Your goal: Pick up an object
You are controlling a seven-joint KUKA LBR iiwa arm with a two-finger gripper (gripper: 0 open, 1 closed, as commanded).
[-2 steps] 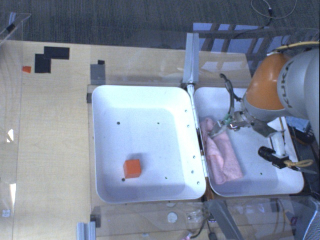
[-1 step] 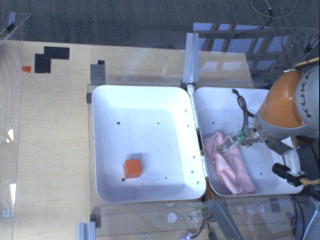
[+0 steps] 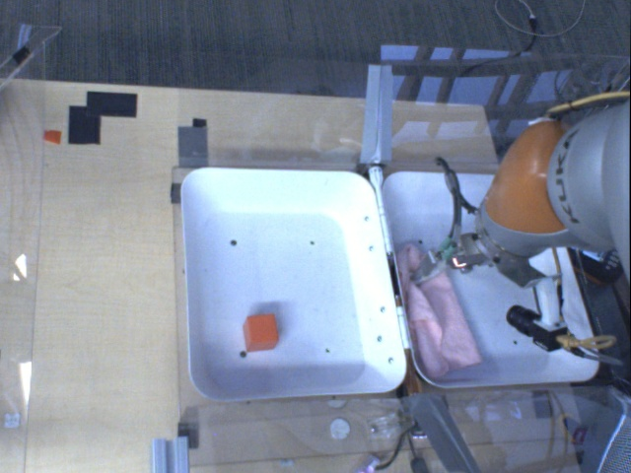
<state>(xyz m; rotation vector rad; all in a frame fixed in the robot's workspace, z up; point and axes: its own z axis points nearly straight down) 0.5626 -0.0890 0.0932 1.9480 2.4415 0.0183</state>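
Set high above the bench (image 3: 99, 294), fixed, looking down at a slant, far enough back to take in both white bins whole: the left bin (image 3: 212, 294) in the middle of the frame, the right bin (image 3: 513, 358) toward the right edge, with dark carpet (image 3: 246, 18) across the far strip at the top. Faces the arm (image 3: 552, 180) reaching in from the right, its orange band large and close to the lens. Cuts the bench off at the near edge along the bottom.
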